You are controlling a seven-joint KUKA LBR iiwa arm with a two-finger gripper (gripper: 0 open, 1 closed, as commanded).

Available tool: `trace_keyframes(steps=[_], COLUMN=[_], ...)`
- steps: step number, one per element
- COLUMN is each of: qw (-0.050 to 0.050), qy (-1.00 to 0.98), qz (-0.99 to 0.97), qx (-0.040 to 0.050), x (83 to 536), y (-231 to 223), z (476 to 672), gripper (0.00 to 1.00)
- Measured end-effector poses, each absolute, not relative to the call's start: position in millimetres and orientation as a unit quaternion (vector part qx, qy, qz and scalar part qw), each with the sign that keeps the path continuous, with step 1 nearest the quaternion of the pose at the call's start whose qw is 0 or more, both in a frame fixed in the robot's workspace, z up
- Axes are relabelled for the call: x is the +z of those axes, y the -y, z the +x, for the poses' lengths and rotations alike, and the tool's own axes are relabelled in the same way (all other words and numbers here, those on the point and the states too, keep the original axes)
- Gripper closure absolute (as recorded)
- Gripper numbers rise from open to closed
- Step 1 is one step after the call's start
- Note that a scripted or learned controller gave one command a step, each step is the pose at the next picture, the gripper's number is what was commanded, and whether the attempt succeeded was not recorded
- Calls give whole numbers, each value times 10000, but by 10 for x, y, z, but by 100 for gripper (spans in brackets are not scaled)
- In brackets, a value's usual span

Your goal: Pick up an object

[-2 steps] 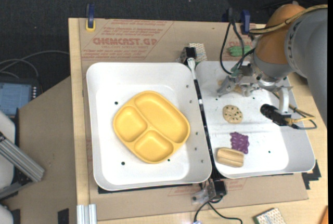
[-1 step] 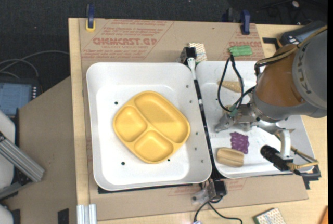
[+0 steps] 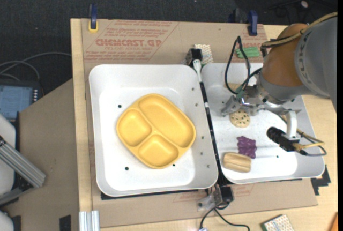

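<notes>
The gripper [image 3: 239, 107] hung just above the cookie [image 3: 240, 117] in the right bin [image 3: 300, 170]. Jaw state could not be told. Nothing appeared lifted; the pick remained.

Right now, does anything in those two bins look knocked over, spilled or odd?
Nothing looks spilled or broken. The yellow divided plate lies at a slant in the left bin. In the right bin a cookie, purple grapes and a bread roll lie apart, below the gripper.
</notes>
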State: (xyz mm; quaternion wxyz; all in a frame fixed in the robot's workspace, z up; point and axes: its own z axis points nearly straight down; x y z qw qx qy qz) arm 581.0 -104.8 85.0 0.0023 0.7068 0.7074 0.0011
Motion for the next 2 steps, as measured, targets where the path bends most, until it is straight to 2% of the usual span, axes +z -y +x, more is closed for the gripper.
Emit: trace_keyframes(steps=[1, 2], qw=[19, 27], qy=[-7068, -7098], qz=[7074, 7044], qx=[9, 39], x=[952, 1905], y=[1048, 285], z=[5793, 5752], gripper=[100, 100])
